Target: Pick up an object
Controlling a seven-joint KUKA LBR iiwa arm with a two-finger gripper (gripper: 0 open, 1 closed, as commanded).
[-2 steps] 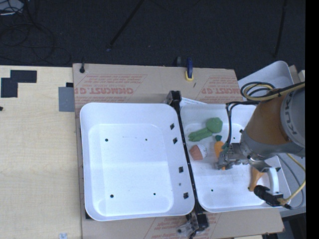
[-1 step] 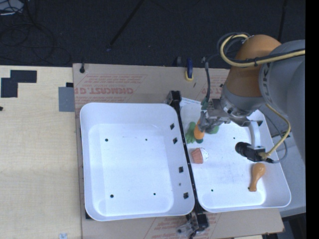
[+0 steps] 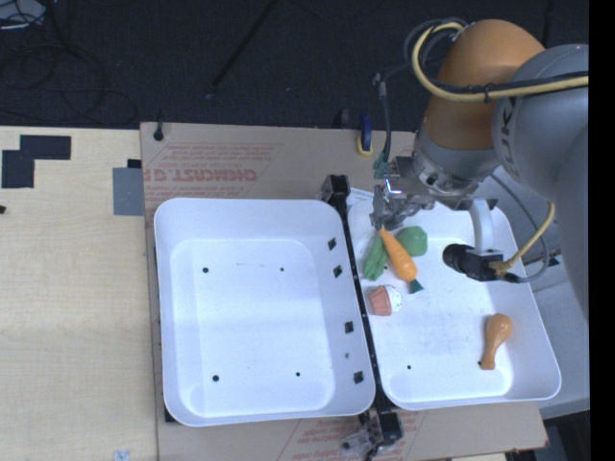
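Broadly: desk (image 3: pixel 67 286) carries two white bins, left bin (image 3: pixel 250 315) beside right bin (image 3: pixel 442 353). Arm (image 3: pixel 548 123) reaches over right bin, likely because all pickable things lie there. Claw (image 3: pixel 388 211) hangs low over cluster near that bin's left wall, just above carrot's upper end; released or clenched, cannot tell; grasp unconfirmed.

Count, right bin:
- one tan drumstick (image 3: pixel 494 338), well apart
- one orange carrot (image 3: pixel 398 255), slanted, likely target
- two green pieces: long one (image 3: pixel 371 257), rounded one (image 3: pixel 415 238), flanking carrot
- one pink-red piece (image 3: pixel 381 301), just below

Five things total.

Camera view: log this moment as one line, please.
gripper: over right bin | position: at carrot upper end | grasp: cannot tell | drumstick: lying apart, untouched
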